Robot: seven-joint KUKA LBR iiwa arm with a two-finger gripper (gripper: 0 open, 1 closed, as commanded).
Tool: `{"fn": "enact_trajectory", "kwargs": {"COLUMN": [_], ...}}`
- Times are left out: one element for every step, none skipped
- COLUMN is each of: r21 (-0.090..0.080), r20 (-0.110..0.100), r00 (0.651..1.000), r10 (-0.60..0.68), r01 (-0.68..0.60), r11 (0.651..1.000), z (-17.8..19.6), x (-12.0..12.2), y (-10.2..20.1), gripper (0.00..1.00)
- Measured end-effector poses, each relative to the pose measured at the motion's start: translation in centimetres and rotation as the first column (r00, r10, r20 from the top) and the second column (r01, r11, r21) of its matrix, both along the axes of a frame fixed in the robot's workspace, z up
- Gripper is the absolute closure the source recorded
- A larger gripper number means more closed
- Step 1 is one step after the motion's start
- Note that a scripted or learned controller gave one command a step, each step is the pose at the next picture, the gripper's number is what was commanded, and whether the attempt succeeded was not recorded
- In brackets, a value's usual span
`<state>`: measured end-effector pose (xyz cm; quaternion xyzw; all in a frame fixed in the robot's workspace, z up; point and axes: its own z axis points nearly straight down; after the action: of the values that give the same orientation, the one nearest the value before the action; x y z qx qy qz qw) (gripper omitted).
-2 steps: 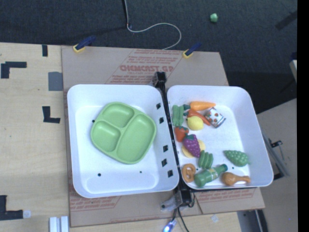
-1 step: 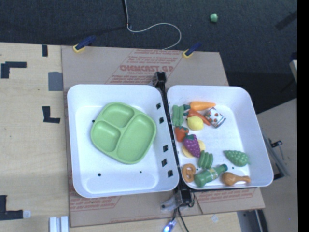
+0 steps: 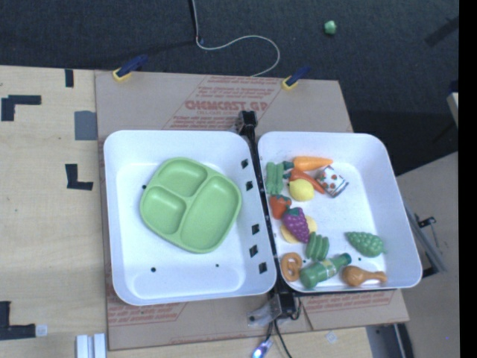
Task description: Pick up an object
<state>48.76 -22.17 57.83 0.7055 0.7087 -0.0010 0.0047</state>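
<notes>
Nearest the camera, a green bottle (image 3: 323, 269) lies in the right bin (image 3: 387, 200), long axis slanting up rightward, among crowded toy food.

one fixed camera above the bench (image 3: 45, 200) — looking down aslant on both bins (image 3: 123, 274).

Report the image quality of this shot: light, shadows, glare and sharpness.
Camera view: soft, even light with only faint shadows beside the green divided plate; mild glare washes out the white bins' floors; the whole frame is slightly soft, so small toys like the purple grapes lack fine detail; the dark floor at top is dim.
</notes>
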Motion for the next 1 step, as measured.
{"fn": "enact_trajectory", "kwargs": {"r21": [-0.002], "r20": [0.001], "r00": [1.000], "r10": [0.001], "r01": [-0.001], "r11": [1.000], "z": [1.04], "x": [0.07], "y": [0.06], "gripper": [1.00]}}
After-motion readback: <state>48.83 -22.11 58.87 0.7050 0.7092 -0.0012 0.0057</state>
